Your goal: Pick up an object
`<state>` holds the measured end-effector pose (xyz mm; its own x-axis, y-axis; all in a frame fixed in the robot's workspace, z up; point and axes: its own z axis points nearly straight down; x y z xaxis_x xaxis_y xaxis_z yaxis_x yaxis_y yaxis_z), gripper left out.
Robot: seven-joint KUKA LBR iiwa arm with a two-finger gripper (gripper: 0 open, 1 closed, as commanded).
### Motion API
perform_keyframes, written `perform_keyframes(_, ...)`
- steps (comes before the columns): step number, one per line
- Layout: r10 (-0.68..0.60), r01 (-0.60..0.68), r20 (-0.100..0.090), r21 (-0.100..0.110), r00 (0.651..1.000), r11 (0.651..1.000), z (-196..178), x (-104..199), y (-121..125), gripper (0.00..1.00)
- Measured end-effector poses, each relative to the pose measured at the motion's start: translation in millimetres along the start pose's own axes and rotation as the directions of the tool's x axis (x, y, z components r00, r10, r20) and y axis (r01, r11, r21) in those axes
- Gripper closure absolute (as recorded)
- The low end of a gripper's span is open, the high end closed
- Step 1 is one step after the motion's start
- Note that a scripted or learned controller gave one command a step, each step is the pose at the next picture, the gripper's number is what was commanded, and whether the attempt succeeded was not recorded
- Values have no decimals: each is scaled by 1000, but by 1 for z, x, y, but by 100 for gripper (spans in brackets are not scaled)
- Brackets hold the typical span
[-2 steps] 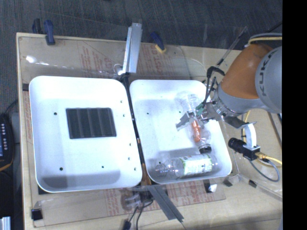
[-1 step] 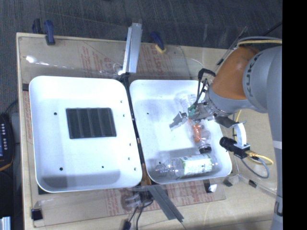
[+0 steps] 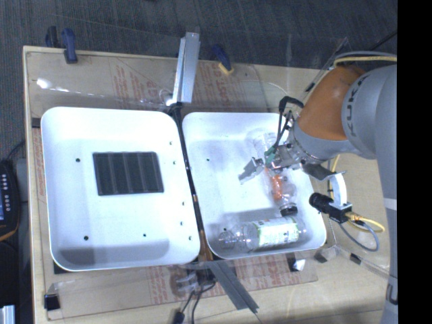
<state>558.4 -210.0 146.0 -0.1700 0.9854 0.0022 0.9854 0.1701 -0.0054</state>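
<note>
Over the right bin [image 3: 202,181], the pincer [image 3: 260,167] is hovering with fingers spread apart, above a clear bottle [image 3: 266,235].

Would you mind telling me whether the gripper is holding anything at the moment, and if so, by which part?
It cannot be told. The gripper is low in the right bin, beside a small clear bottle with an orange label, but the view shows nothing between it.

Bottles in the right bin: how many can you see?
2. A clear bottle lies along the right bin's near edge; a smaller orange-tinted bottle lies just under the gripper. The arm may hide more.
</note>
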Motion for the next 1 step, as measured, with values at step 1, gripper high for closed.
perform_keyframes(1, 0, 0, 0, 0, 1000, 1000, 0, 0, 0, 0)
